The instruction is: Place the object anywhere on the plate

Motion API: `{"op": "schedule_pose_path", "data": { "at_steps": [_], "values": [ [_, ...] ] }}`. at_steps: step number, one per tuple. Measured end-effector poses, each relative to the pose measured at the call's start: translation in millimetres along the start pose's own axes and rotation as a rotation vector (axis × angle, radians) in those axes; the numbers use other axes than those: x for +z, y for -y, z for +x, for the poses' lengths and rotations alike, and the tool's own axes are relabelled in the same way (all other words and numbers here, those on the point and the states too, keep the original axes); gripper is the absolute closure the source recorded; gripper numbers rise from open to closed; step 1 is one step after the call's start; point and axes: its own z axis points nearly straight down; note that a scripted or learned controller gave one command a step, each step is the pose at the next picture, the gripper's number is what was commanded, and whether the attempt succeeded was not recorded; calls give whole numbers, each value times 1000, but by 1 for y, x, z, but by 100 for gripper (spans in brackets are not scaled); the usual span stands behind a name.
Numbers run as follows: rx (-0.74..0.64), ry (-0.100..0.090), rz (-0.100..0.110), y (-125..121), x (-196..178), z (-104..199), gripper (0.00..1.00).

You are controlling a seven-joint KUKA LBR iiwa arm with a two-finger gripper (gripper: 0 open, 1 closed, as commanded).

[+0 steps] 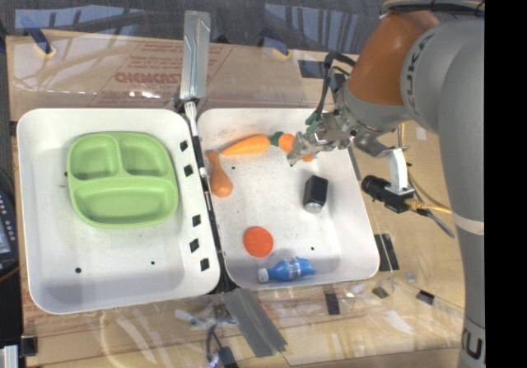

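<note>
Seemingly gripper (301, 150) over small orange object (286, 142), contact unclear, partly hidden

A small black cylinder with a grey end (314, 193) lies in the right shallow white plastic bin (350, 226), right of centre. A flat orange round disc (258, 241) sits lower down, and a blue plastic bottle with a white cap (286, 271) lies on its side just below it, near the bin's front wall. Clear plastic sheeting (107, 58) covers the brown cardboard-topped counter (424, 272).

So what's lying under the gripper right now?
A small orange piece beside the long carrot's leafy end pokes out under the gripper, in the right white bin. The gripper covers the rest.
</note>
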Motion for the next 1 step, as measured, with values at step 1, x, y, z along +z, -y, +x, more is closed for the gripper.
{"op": "schedule_pose_path", "data": {
  "at_steps": [1],
  "values": [
    [-137, -1, 1, -25, -36, 59, 100]
  ]
}}
